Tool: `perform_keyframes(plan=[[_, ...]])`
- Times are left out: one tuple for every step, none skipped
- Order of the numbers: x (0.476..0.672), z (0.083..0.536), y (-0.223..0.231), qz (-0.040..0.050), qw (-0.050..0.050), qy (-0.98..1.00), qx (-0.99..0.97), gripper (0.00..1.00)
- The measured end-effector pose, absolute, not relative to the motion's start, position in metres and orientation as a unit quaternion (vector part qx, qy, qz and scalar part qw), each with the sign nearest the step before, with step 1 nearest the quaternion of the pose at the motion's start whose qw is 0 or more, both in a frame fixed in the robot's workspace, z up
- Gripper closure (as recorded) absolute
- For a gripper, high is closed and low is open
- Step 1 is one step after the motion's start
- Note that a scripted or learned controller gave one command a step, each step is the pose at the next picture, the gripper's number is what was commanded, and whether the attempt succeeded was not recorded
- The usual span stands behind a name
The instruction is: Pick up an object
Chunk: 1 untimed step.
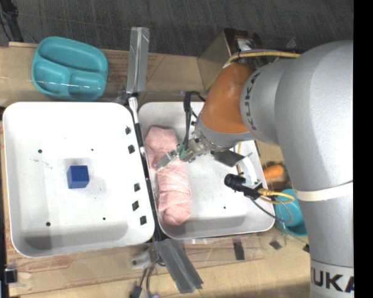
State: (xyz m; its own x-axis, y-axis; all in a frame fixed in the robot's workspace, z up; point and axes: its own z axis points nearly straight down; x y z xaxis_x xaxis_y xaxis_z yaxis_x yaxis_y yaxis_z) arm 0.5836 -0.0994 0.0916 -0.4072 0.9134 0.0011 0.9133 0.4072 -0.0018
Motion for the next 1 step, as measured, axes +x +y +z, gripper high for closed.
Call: perform_keyframes(plan=[[0.5077, 0.0915, -0.1122, 0.0001, 0.001, -0.839, -0.544, 0.00]])
